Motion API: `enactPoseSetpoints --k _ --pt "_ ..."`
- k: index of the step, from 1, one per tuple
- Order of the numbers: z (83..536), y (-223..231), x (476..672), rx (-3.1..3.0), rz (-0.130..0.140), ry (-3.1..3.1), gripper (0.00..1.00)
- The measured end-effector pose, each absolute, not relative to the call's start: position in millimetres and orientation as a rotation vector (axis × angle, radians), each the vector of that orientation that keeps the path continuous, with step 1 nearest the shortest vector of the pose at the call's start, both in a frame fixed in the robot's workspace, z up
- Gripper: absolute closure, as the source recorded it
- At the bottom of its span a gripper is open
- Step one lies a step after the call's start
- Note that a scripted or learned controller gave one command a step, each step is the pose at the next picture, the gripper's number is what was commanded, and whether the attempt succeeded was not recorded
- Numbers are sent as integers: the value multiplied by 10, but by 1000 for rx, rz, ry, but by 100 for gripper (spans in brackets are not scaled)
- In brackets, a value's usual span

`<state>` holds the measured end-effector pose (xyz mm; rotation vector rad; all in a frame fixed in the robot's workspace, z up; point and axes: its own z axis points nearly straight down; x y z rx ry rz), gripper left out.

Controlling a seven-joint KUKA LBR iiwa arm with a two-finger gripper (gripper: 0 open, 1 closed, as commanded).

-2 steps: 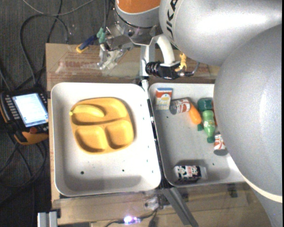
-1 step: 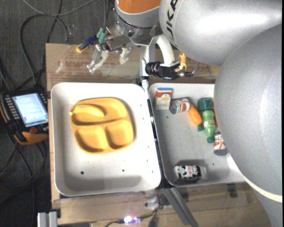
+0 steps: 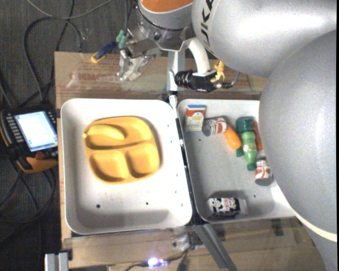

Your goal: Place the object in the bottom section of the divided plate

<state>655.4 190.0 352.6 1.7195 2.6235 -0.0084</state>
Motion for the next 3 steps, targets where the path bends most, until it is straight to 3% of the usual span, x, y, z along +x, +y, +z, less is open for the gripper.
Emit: enactPoseSetpoints --k 1,2,3 --pt "3079 2243 6682 1658 -6 2667 100" --pt "3079 2244 6682 1657 -6 2667 0" --pt "3169 2245 6684 1656 -10 2665 100"
